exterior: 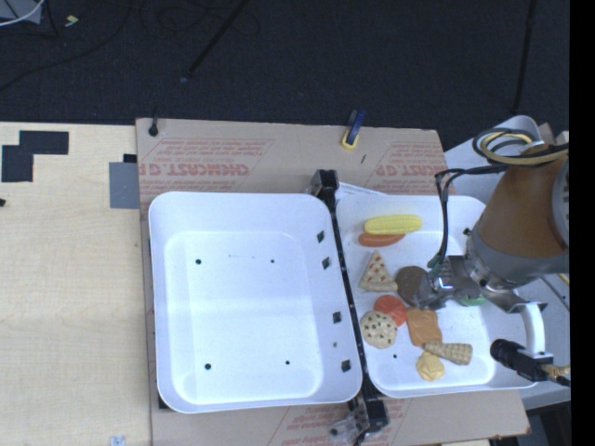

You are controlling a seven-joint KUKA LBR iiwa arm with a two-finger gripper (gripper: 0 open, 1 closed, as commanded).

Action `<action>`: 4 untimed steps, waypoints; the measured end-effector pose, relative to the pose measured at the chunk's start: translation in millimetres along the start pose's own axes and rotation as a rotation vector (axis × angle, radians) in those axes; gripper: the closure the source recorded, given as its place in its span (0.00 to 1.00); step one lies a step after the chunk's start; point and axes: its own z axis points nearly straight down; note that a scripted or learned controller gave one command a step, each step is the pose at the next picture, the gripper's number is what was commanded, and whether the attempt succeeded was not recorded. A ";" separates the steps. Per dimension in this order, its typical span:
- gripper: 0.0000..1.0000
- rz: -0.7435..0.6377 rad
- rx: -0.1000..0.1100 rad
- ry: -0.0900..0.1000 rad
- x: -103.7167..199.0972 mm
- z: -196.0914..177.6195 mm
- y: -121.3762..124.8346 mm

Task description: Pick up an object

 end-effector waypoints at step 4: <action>1.00 0.000 -0.001 -0.002 85.1 -56.7 -34.2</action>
